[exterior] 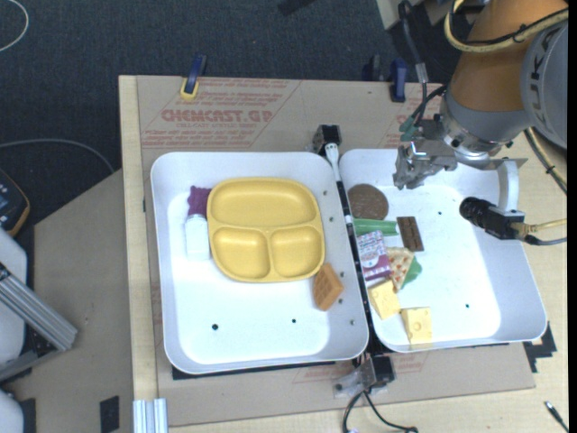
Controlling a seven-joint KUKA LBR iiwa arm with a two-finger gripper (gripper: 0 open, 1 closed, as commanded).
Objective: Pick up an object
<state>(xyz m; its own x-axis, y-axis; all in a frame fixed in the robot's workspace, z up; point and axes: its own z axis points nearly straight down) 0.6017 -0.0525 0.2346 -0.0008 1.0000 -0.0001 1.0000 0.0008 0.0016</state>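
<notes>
My gripper (412,175) hangs over the far left part of the right bin (487,287), open and holding nothing. Just below and left of it lies a round brown cookie (368,202). A dark chocolate bar (410,233) lies a little nearer. Along the bin's left wall sit a green and white packet (372,242), a pizza slice (398,265), a yellow cheese wedge (383,299) and a yellow cheese block (416,323).
The left bin (252,332) holds a yellow divided plate (266,226), a purple and white bottle (196,219) by its left side and a brown cracker (327,287) near the right wall. The right half of the right bin is bare white floor.
</notes>
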